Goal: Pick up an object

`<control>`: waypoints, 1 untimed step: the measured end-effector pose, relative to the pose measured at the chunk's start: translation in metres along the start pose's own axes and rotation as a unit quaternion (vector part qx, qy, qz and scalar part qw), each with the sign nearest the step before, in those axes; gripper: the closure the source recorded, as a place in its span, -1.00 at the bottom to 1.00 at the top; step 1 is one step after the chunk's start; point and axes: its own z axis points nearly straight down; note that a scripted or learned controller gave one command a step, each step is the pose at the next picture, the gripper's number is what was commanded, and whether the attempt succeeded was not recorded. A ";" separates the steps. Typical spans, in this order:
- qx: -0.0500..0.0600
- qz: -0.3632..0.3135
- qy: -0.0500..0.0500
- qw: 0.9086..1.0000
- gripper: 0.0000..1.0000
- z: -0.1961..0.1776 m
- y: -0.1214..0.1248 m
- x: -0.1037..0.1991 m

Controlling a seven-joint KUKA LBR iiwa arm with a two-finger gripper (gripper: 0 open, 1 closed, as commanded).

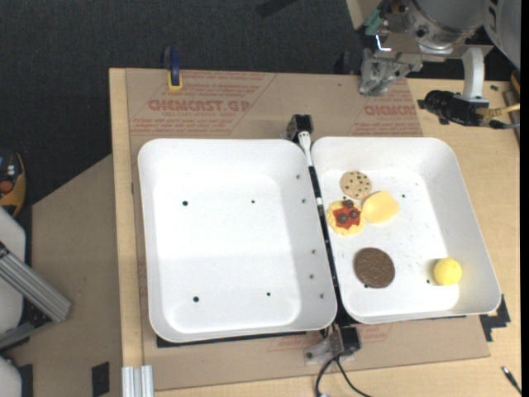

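Note:
The right bin point(463, 213) holds several small toy foods. A chocolate-chip cookie point(355, 184) lies near its middle left, with a pale yellow piece point(381, 208) just right of it. A pizza-like disc with red spots point(345, 217) touches the yellow piece. A brown round cookie point(374, 267) lies toward the front, and a yellow ball point(447, 271) sits at the front right. My gripper point(378, 79) hangs high above the bench behind the right bin's far edge, well away from every object, with nothing seen between its fingers.
The left bin point(165, 222) stands beside the right one, joined along a black strip point(314, 193). A blue and yellow clamp point(173, 67) sits at the board's far left edge. Grey metal framing point(33, 292) is at the left.

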 end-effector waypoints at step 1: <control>0.008 0.006 -0.002 1.000 1.00 -0.032 -0.005 -0.106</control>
